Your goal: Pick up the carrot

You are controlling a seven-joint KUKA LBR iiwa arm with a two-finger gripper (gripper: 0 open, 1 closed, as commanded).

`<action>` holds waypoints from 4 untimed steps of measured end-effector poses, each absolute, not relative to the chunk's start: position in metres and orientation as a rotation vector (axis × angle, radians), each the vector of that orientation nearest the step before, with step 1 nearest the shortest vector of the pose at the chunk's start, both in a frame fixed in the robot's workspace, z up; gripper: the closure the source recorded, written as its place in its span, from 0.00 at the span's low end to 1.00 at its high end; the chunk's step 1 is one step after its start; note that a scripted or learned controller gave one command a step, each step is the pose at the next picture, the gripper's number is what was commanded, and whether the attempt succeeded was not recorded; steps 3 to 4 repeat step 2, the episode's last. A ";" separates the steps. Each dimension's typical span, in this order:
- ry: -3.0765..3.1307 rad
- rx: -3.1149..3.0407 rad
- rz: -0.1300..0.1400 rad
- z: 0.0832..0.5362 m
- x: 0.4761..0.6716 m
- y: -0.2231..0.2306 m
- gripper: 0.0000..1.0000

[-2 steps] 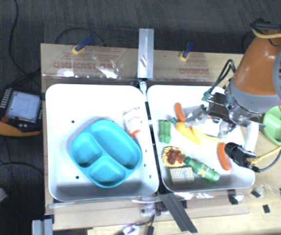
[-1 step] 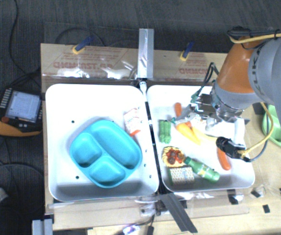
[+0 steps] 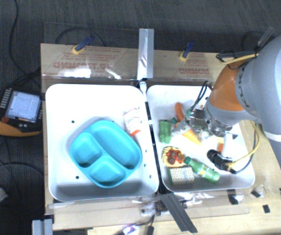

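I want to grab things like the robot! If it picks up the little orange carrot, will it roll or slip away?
The carrot looks small, smooth and tapered, so it probably could slip or roll sideways. It seems to be toy plastic, likely stiff and light. The gripper and a green toy sit close, so a nudge might shift it.

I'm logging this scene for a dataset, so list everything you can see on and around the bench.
left bin: 1, white, left half of bench
right bin: 1, white, right half of bench
divided tray: 1, turquoise, in left bin
small box: 1, white with orange, left bin, beside the tray
carrot: 1, orange, top of right bin, near gripper
green block: 1, green, left side of right bin
yellow wedge: 1, yellow, under gripper
pizza toy: 1, red and yellow, lower right bin
bottle: 1, green, lower right bin
handheld screen: 1, orange-black, floor left of bench
arm: 1, grey with orange band, from right
gripper: 1, dark, over right bin
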State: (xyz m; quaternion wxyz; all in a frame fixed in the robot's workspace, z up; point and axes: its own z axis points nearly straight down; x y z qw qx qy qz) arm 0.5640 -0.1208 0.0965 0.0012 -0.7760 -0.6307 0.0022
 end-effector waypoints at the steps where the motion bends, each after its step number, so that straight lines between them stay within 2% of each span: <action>1: -1.978 -2.431 0.013 0.103 0.563 -0.120 1.00; 2: -1.880 -2.517 0.010 0.223 0.581 -0.076 1.00; 4: -1.880 -2.517 0.010 0.223 0.581 -0.076 1.00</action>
